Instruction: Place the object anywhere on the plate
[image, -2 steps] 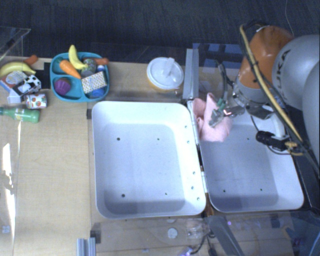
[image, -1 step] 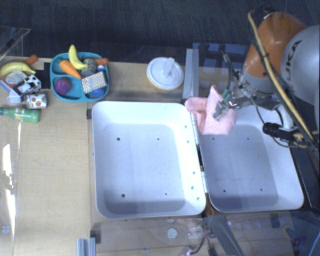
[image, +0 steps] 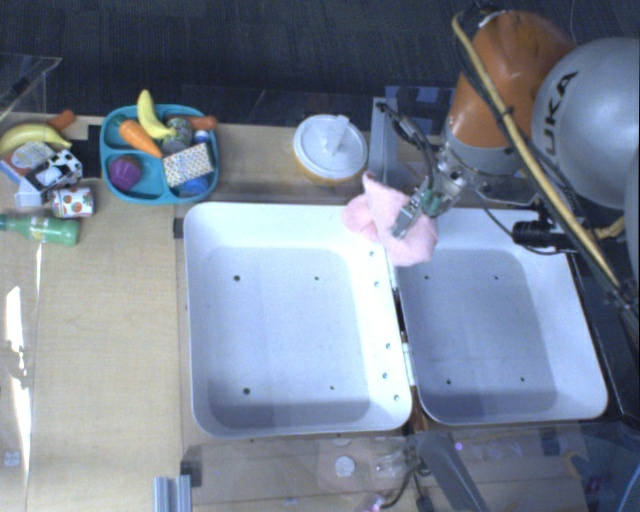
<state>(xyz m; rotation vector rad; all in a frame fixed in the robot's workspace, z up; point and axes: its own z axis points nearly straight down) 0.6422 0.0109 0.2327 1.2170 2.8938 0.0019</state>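
On the left of the table (image: 100, 300) stands a blue tray (image: 160, 155) with toy food, and then a white lidded cup (image: 330, 147). The left bin (image: 290, 320) comes next. A pink cloth (image: 385, 225) is at the far corner between the left bin and the right bin (image: 500, 330), and the gripper (image: 412, 215) has its jaws pinched on this cloth.

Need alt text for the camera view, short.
The gripper hangs at the far edge where two white bins meet, its fingers in a crumpled pink cloth. Beyond them stands a lidded white cup; a blue tray of toy food sits far left.
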